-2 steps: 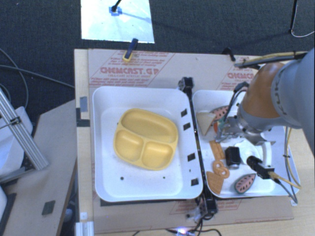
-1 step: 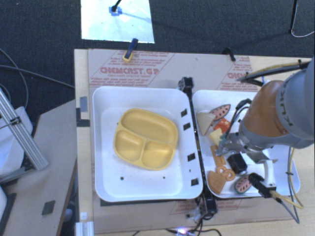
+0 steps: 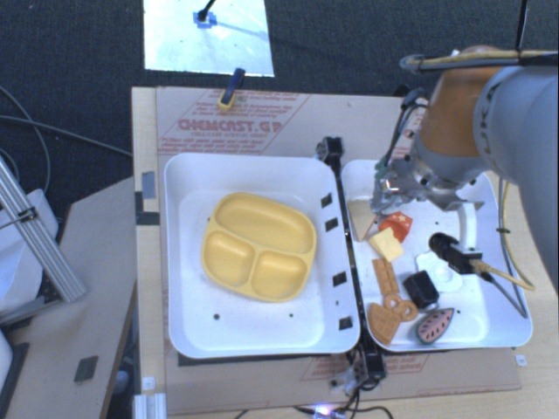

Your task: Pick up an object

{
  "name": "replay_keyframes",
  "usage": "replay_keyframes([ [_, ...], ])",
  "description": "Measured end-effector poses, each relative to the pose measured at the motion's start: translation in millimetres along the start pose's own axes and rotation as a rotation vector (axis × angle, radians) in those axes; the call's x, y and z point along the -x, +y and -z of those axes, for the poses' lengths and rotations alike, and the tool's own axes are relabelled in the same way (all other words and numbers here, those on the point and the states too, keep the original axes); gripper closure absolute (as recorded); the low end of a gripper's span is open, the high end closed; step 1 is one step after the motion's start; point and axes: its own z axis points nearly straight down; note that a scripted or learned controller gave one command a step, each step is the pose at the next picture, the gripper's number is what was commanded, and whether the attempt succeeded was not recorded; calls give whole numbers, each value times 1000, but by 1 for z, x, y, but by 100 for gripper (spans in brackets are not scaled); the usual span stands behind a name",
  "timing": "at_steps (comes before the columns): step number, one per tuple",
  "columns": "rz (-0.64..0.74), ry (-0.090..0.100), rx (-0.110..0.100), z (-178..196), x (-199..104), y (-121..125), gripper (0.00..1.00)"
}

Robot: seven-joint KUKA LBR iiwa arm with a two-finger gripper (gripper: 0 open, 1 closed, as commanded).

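Note:
My gripper [image 3: 383, 202] hangs over the upper left part of the right bin [image 3: 507, 321]. Just below and right of it lies a red piece [image 3: 398, 225], very near the gripper's tip, and I cannot tell whether the two touch. A pale yellow block [image 3: 387, 245] rests right under the red piece. Toward the front lie a tan pretzel-shaped toy [image 3: 389, 304], a small black block [image 3: 421, 289] and a pink-and-brown slice [image 3: 434, 325]. A white piece [image 3: 441, 274] sits beside the black block.
The left bin [image 3: 188, 321] holds a yellow three-part plate [image 3: 258, 245]. A black divider rail [image 3: 342, 234] runs between the bins. The arm's grey body and orange band [image 3: 454, 112] cover the right bin's back part.

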Motion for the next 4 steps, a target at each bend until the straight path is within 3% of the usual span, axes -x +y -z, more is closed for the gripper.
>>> replay_keyframes([
  [1, -11, 2, -21, -5, -19, -83, 100],
  [2, -7, 0, -13, 6, -18, -78, 100],
  [3, -18, -1, -14, 10, 71, -105, 100],
  [4, -10, 0, -14, 10, 66, -104, 0],
])
